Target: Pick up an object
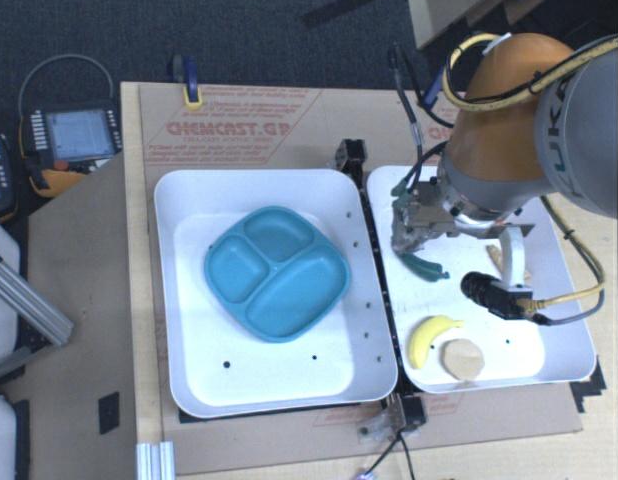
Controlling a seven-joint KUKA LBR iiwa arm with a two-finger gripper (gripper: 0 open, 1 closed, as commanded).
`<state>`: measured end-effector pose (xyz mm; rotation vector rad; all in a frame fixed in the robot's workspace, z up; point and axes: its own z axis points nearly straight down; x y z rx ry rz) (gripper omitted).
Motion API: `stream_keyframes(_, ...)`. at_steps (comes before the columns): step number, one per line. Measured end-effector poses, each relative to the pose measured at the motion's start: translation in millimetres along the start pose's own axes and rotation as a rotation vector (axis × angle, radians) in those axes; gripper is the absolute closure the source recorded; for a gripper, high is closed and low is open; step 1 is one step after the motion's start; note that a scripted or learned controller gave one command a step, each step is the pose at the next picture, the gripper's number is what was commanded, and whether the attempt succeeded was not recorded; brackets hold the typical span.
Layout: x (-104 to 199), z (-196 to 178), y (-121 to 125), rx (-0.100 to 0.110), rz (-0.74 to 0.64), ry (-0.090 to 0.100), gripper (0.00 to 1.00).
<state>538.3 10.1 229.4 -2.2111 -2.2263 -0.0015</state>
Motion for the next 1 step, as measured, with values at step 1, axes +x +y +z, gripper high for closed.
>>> stream_keyframes(1,50.5,-8.0,-15.8,0.000,0.001,0.000,1.00)
